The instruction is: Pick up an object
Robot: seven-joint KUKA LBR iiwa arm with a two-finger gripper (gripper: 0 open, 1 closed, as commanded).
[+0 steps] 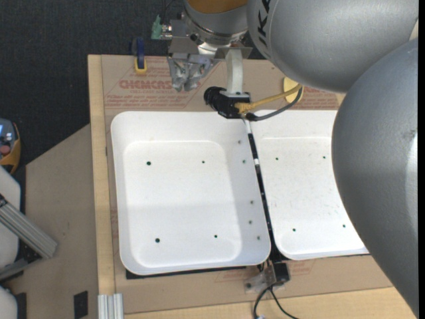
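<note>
Tool hangs over the printed cardboard at the back of the worktop, just behind the left bin and outside both bins. You can't tell whether it's wide or narrow, or whether it carries anything: the view is too steep and too small. You can't tell where the object to pick is either. The left bin floor shows small dark dots, and so does the right bin. My guess is the tool is parked high and back so the camera sees the bins.

Around it, a blue-and-yellow clamp sits just left of the tool at the cardboard edge. A small black connector with a cable sits at the front between the bins. The arm bulks over the right bin and hides its right side from you. Nothing blocks a drop into the left bin.
</note>
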